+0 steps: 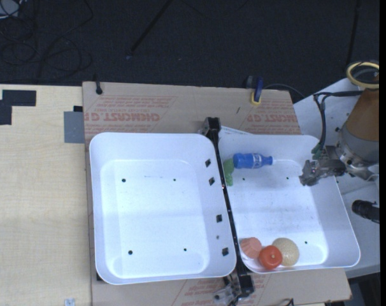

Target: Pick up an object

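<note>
Blue bottle (251, 161) lay on its side at the far left of the right bin (343, 220), hand (312, 172) hung over that bin's right wall, grip state could not be told, red ball (270, 257) at near edge.

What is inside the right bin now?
The right bin holds a blue bottle beside a green object at its far left, plus an orange ball, a cream ball and a pink piece, partly covered, near the front.

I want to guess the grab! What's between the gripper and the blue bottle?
In the camera view, just bare white bin floor lies between the gripper and blue bottle.
</note>
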Motion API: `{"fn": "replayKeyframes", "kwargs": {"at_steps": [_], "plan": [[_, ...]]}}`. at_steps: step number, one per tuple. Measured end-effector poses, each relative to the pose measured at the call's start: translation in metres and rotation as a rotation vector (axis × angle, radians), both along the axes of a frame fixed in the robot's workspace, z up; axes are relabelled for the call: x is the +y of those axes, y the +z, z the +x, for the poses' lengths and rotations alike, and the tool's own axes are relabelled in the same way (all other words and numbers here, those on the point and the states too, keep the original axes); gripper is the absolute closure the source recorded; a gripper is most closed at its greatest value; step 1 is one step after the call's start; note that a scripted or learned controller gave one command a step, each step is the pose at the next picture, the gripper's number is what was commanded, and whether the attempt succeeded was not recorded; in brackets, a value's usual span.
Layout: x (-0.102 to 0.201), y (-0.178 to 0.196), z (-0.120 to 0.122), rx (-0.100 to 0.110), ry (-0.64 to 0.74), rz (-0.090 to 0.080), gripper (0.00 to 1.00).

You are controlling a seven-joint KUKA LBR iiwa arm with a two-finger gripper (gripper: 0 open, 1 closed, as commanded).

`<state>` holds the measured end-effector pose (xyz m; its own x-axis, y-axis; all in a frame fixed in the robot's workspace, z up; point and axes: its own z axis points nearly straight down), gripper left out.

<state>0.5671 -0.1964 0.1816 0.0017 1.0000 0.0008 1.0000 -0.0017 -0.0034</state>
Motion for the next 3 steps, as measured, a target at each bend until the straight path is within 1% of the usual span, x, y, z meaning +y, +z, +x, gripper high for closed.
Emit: {"fn": "replayKeyframes", "kwargs": {"at_steps": [1, 2, 3], "plan": [[0.066, 0.082, -0.025, -0.008, 0.008, 0.001, 1.0], [0.131, 0.123, -0.044, -0.004, 0.007, 0.001, 1.0], [0.188, 0.083, -0.051, 0.004, 0.006, 0.001, 1.0]]}}
